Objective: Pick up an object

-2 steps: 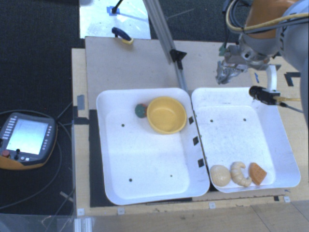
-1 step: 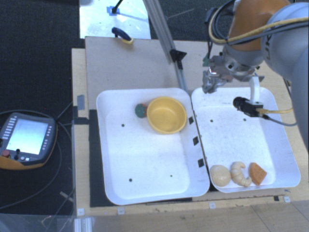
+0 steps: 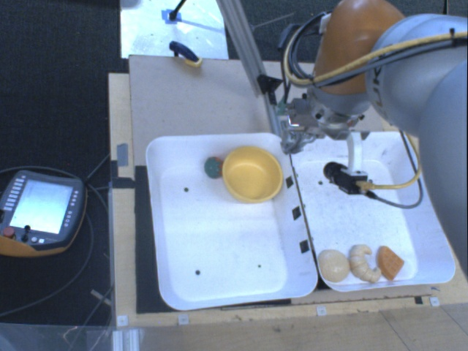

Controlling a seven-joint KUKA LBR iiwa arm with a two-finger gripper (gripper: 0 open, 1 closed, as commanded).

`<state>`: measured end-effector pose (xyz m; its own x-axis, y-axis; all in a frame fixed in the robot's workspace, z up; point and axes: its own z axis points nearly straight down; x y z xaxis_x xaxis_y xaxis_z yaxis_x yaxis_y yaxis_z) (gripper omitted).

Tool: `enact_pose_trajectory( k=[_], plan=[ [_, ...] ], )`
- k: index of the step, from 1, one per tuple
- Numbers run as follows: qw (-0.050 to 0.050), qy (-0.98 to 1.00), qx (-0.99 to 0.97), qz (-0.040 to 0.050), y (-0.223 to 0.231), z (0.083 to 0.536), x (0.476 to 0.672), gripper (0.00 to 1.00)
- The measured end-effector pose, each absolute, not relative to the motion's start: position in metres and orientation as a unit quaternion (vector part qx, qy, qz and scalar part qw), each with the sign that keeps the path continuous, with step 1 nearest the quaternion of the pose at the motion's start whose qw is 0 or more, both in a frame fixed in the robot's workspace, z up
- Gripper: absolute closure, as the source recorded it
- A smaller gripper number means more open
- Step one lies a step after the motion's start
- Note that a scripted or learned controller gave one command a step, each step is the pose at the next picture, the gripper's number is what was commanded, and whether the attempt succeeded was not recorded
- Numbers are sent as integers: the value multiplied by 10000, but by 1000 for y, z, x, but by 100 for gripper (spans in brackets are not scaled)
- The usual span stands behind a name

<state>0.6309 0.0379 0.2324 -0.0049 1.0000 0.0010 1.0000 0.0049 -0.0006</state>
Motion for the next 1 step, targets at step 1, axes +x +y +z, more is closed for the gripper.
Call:
enact_pose_trajectory(
  k=[1],
  plan=[
    [6,-7091,-7051,-6,96,234,609,100]
  ],
)
